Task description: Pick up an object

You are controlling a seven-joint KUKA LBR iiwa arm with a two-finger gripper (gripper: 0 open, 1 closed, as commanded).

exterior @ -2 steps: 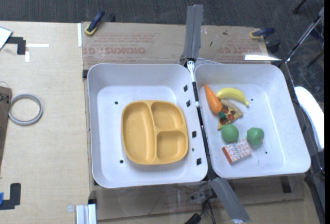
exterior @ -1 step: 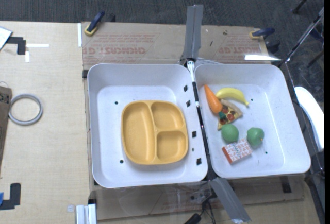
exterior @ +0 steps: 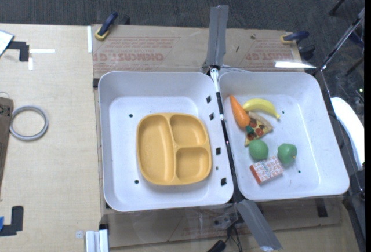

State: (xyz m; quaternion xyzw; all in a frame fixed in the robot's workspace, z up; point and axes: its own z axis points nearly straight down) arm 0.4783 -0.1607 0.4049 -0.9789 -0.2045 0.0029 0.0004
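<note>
Carrot [exterior: 238, 112] orange, tapered, beside yellow banana [exterior: 262, 107]; gripper state: cannot tell.

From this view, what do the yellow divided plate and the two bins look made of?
Yellow divided plate: likely moulded plastic, matte, with one even colour, rounded rims and soft sheen. Left bin and right bin: apparently thin formed white plastic, semi-gloss, with rounded corners and light glare along the walls. Can't confirm either from look alone.

— How is the scene lit?
— Even, soft overhead light is seen; faint shadows are cast inside the white bins [exterior: 110, 129].
— And sharpness?
— Mild softness is noted throughout, and a washed-out bright patch at the right edge.
</note>
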